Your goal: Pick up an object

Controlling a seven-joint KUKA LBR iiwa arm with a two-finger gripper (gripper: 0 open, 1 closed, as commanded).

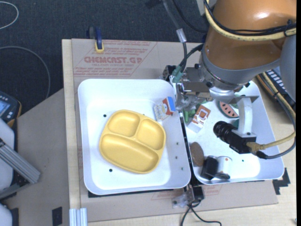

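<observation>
Pickup unfinished: gripper [186, 99] low over the seam between bins [182, 136], beside small packet [163, 109] (cannot tell how jaws stand); nothing visibly held, grasp and lift left.

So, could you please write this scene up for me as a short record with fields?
left bin: yellow divided plate in the middle; small white, orange and blue packet by the right wall
right bin: orange and white carton, watermelon slice, brown object, black and white object
gripper: low over the wall between the bins, between packet and carton
grasp: cannot tell
</observation>
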